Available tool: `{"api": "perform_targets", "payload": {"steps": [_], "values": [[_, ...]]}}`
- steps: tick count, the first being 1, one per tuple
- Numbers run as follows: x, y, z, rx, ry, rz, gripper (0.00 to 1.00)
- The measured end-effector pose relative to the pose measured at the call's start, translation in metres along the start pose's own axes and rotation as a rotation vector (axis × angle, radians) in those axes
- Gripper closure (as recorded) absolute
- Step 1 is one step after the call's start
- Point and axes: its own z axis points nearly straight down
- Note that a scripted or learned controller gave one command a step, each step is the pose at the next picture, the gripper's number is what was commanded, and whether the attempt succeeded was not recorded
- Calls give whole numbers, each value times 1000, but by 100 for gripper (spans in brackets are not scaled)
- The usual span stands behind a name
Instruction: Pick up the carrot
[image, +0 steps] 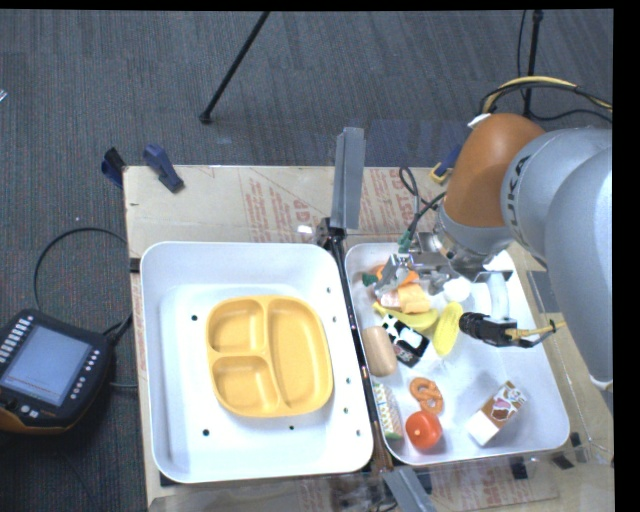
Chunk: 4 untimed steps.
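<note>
**binwatcher:** Closest to the lens in the right bin (545, 400) is that red tomato-looking thing (424, 430) at about 6 o'clock, with a small carton (497, 410) just to its 3 o'clock side and a pretzel (427, 392) above it. Where's the carrot though?

**armnerd:** I think it's the orange piece (410, 297) up at roughly 11 o'clock in that bin, right under the end effector (412, 268). Hard to be sure, it's small and jammed in against the banana (432, 322).

**binwatcher:** Is it grabbed?

**armnerd:** Can't tell, honestly. The wrist hides the tips, so whether it's spread or clamped is anyone's guess.

**binwatcher:** So how'd you do it well?

**armnerd:** I'd come straight down, square across the carrot's narrow width, and keep off the banana at its 5 o'clock side. Too much clutter there, so a sloppy close probably grabs two things. Lift slow and vertical.

**binwatcher:** Left bin (165, 300) with the yellow tray (268, 355) doesn't matter?

**armnerd:** Nope, well clear at 9 o'clock.
</note>
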Motion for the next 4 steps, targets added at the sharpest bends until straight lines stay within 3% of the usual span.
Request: {"api": "perform_targets", "payload": {"steps": [1,2,3,4], "values": [[-8,-2,45,7,1,314,0],[10,1,-59,-4,-1,-239,0],[-60,-2,44,0,1,-298,0],[-24,-2,46,8,2,15,0]]}}
